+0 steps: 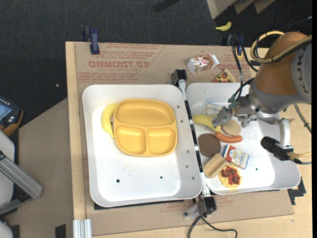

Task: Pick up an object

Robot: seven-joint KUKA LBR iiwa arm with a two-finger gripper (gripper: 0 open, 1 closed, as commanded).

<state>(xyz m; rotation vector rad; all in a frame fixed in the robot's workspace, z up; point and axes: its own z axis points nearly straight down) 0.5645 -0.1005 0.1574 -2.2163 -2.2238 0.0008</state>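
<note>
Gripper (pixel 224 117) low over crowded right bin (pixel 282 175) — left bin's (pixel 94 133) front roomy

brown bench (pixel 124 66), two white bins (pixel 99 148), small carton (pixel 202 63)

Sectioned tray (pixel 145 127) in left bin (pixel 99 172)

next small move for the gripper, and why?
Probably a short descent. The gripper hovers in the right bin over the toy food, with the banana and the round tan bun just beside it. Nothing shows between its fingers, so nothing is picked yet.
</note>
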